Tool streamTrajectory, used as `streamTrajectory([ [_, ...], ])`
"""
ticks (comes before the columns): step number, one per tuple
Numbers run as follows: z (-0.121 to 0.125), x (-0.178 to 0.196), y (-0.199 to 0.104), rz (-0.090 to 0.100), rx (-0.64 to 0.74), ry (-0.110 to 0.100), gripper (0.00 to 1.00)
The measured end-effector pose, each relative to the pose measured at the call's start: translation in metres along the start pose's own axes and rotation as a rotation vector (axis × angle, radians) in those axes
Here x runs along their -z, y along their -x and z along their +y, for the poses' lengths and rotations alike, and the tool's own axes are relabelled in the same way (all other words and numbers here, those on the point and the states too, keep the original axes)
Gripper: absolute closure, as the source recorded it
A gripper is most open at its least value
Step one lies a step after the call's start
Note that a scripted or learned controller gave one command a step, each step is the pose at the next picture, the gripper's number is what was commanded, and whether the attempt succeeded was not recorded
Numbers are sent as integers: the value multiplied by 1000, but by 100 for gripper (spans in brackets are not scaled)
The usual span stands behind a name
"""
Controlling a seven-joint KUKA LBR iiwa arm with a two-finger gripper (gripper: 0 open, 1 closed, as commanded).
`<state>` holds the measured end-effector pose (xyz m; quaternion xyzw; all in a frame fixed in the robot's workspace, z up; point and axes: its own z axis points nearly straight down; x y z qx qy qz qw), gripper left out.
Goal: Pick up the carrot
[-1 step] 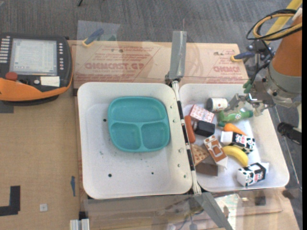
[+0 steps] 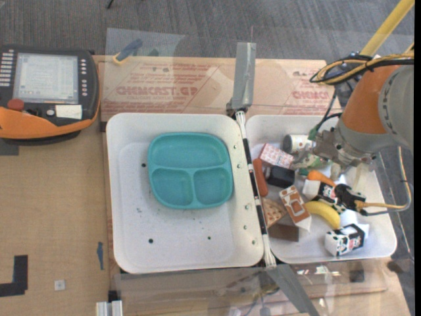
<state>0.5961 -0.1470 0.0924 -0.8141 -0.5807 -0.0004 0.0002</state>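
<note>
Gripper: positioned low over the middle of the right bin, on the arm reaching in from the bin's right edge. Whether it is open or closed cannot be told, as the wrist hides its working end. Nothing is seen to be held.

Carrot: judged to be the small orange piece just beneath the gripper, near the bin's centre and partly hidden. Contact with the gripper cannot be confirmed.

Surroundings: the carrot is crowded.
- A black box lies just beside it, toward the left edge.
- A banana lies near it, toward the near edge.
- A white can lies toward the far edge.
- A long reddish piece lies along the bin's left edge.
- A black-and-white cow toy sits in the near right corner.
- The left bin carries a teal divided plate, well apart from the work.

Risks, as judgements:
1. The small exposed part of the carrot leaves little to grip, so a closure could slip off or miss.
2. Close neighbours could be pinched along with it or pushed aside, shifting the carrot.
3. The reddish piece is similar in colour and could be taken for the target.
4. A steep descent could press the carrot into the bin floor.
</note>
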Motion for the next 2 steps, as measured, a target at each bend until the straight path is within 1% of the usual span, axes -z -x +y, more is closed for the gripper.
streamTrajectory([
  [1, 0, 9, 0, 1, -2, -1, 100],
  [2, 0, 9, 0, 1, -3, -1, 0],
])
